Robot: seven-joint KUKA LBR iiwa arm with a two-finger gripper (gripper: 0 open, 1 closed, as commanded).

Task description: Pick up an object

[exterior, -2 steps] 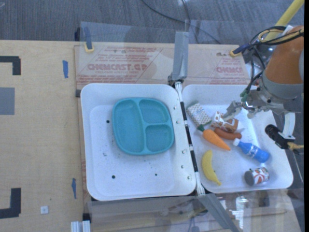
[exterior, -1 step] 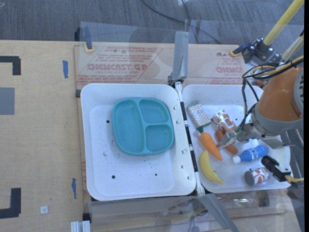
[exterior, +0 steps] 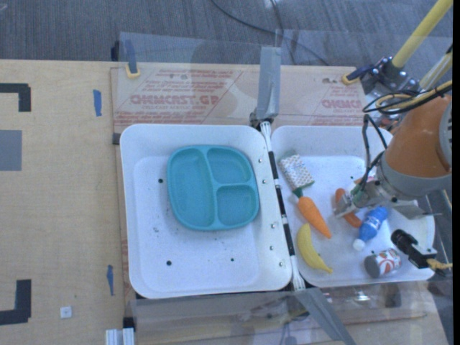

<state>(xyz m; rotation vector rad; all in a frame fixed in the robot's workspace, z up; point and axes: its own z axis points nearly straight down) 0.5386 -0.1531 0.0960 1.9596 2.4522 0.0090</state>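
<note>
We are looking down on two shallow white bins sitting side by side on the bench. In the left bin (exterior: pixel 144 264) a teal divided plate (exterior: pixel 213 187) is lying toward the far side, its three compartments facing up. The right bin (exterior: pixel 327 165) is holding the loose objects: a small patterned packet (exterior: pixel 296 171) is resting near the far left corner, a toy carrot (exterior: pixel 314 215) is lying just nearer than it, and a yellow banana (exterior: pixel 311 249) is lying nearer again, close to the bin's left wall. The arm (exterior: pixel 417 153) is reaching in from the right, its orange band sitting above the grey wrist, and the gripper (exterior: pixel 350 203) is hanging low over the middle of the right bin, right at an orange object (exterior: pixel 340 197) that is partly hidden beneath it. We cannot tell how the jaws are standing, nor whether anything is between them. Just to the right of the gripper a small bottle with a blue label (exterior: pixel 370 227) is lying tilted, and a grey and red can (exterior: pixel 382 263) is lying on its side near the bin's near right corner.
</note>
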